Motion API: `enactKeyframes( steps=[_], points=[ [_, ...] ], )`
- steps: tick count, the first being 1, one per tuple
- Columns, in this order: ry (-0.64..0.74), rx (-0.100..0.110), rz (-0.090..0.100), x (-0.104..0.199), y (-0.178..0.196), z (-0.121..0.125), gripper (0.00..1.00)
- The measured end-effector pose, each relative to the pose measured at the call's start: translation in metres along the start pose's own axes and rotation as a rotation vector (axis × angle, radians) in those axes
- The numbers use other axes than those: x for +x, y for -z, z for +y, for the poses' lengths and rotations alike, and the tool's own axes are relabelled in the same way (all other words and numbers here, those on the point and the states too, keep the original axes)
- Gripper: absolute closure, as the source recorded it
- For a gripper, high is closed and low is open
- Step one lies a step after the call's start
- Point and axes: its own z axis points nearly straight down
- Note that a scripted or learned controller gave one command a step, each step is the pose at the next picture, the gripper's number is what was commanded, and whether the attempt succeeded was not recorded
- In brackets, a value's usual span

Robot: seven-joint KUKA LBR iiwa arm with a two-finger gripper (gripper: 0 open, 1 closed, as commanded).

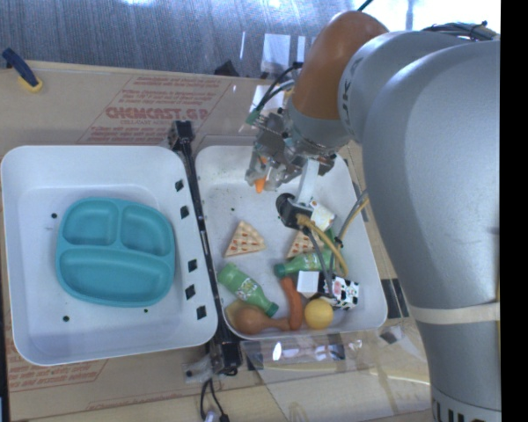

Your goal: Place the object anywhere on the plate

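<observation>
The left bin (18, 262) held a teal plate (116, 251). At three o'clock, the right bin (218, 170) held toy food; the gripper (266, 176) pinched a small orange piece (260, 184) at twelve o'clock.

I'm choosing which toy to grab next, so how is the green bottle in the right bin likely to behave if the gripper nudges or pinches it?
The green bottle lies on its side, so its round body would probably roll when nudged. It looks like smooth plastic, so the fingers may slip off. It leans by the brown pear-shaped toy, which might shift with it.
</observation>
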Motion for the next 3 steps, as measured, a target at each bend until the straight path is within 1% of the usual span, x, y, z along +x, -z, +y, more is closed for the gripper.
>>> enactKeyframes(
  steps=[1, 2, 3],
  points=[
    [0.088, 0.003, 0.001, 0.047, -0.001, -0.068, 1.00],
    [0.223, -0.003, 0.002, 0.121, 0.043, -0.139, 1.00],
    [0.218, -0.003, -0.002, 0.118, 0.042, -0.138, 0.00]
  ],
)
